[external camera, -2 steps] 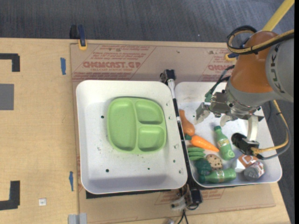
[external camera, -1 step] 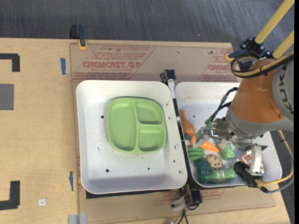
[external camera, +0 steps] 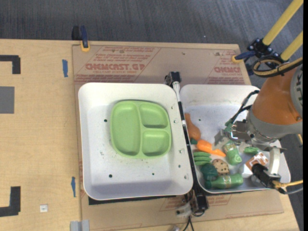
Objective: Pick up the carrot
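Orange carrot (external camera: pixel 211 148), lying flat, right bin, among toy foods

We count two white bins: a left bin (external camera: pixel 91 143) and a right bin (external camera: pixel 211 107). We see one green divided plate (external camera: pixel 140 128) with three compartments. We count one carrot (external camera: pixel 210 147). The other small toy foods lie too crowded for us to count exactly.
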`<action>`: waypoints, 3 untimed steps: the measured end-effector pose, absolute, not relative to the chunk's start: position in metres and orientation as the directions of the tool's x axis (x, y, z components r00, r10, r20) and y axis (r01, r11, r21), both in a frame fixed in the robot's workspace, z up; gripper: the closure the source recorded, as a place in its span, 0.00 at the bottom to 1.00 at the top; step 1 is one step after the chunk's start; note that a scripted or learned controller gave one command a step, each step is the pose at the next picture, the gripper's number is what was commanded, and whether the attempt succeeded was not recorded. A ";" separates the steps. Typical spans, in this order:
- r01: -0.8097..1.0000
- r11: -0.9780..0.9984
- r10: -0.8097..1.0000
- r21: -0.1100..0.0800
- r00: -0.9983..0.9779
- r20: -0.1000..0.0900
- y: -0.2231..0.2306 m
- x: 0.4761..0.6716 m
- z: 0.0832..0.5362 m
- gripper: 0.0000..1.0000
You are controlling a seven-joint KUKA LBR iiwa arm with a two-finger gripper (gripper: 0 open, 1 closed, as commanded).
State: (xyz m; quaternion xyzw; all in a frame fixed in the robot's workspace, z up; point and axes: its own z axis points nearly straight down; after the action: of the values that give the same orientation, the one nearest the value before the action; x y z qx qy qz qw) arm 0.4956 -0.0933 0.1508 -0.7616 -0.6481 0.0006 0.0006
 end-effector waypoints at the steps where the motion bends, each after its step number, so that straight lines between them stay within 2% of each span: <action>1: 0.975 -0.224 0.975 0.001 0.224 0.000 -0.097 0.490 0.095 0.00; 2: 0.906 -0.424 0.906 0.003 0.424 0.006 -0.095 0.502 0.090 0.00; 3: 0.906 -0.424 0.906 0.011 0.424 0.008 -0.095 0.505 0.101 1.00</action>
State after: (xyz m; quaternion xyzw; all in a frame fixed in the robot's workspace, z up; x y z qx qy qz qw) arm 0.5048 -0.0950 0.1011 -0.8438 -0.5366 -0.0063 -0.0027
